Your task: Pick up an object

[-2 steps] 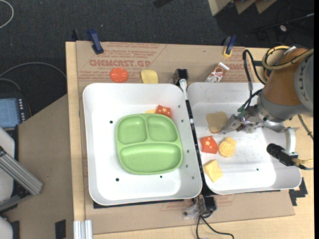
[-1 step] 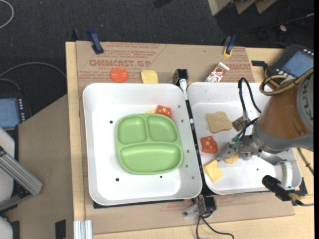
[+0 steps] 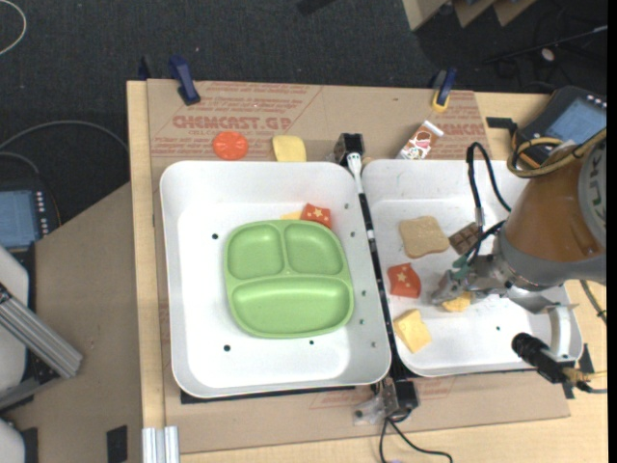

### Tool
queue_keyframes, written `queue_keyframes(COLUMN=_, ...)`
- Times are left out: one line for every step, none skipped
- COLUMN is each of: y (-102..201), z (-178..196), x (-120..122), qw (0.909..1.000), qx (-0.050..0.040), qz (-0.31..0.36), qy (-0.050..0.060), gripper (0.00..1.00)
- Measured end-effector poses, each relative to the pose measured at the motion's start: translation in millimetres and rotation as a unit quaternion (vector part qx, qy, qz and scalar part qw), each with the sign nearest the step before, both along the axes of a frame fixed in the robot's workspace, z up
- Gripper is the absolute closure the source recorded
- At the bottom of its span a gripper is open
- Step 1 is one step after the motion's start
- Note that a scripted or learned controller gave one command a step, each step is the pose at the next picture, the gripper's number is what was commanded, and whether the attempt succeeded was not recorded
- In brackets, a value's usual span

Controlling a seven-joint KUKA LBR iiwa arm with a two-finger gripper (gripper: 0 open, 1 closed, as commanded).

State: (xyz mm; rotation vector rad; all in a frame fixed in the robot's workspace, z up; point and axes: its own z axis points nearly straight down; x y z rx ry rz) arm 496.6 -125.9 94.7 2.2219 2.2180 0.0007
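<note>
A single fixed camera looks down at a slant from above the brown cardboard-covered bench, far enough back to take in both shallow white plastic bins, the dark floor beyond the bench's far edge, and the grey arm at right.

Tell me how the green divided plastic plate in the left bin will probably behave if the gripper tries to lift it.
The green divided plastic plate looks moulded and rigid, so it probably stays stiff. It is wide and lies flat in the left white bin, so the two-finger gripper could likely grasp only its rim. Held by one edge, it may tilt or slip.
</note>
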Motion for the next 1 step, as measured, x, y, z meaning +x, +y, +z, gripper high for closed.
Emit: queue_keyframes(y=85.5, z=96.0, x=54.3, qw=1.0000, qx=0.0010, qz=0.006, qy=-0.006, gripper=1.00)
